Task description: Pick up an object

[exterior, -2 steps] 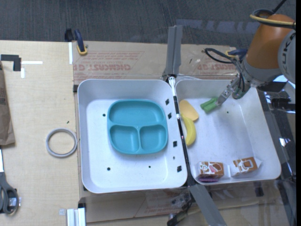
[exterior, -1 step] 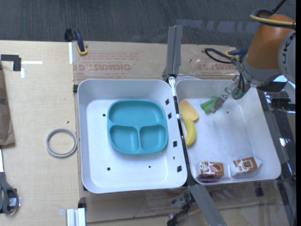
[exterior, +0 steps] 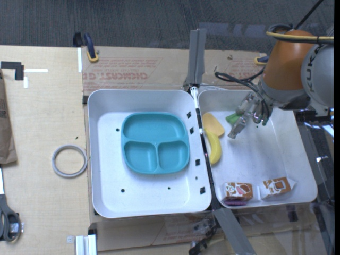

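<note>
My gripper [exterior: 245,120] hangs low over the upper middle of the right bin [exterior: 297,142], reaching in from the right under the orange wrist band. A small green item [exterior: 231,118] lies right against its left side; whether it is gripped is unclear. Just left of that sit a pale yellow piece [exterior: 212,124] and a banana [exterior: 214,147], both close to the bin's left wall. Two small brown-and-white cartons [exterior: 237,191] [exterior: 277,187] lie along the bin's front edge.
The left bin [exterior: 101,158] holds a teal divided plate [exterior: 155,142]. A grey post [exterior: 196,57] rises behind the wall shared by the bins. On the wooden bench at the left lie a tape ring [exterior: 69,160] and scissors [exterior: 8,224].
</note>
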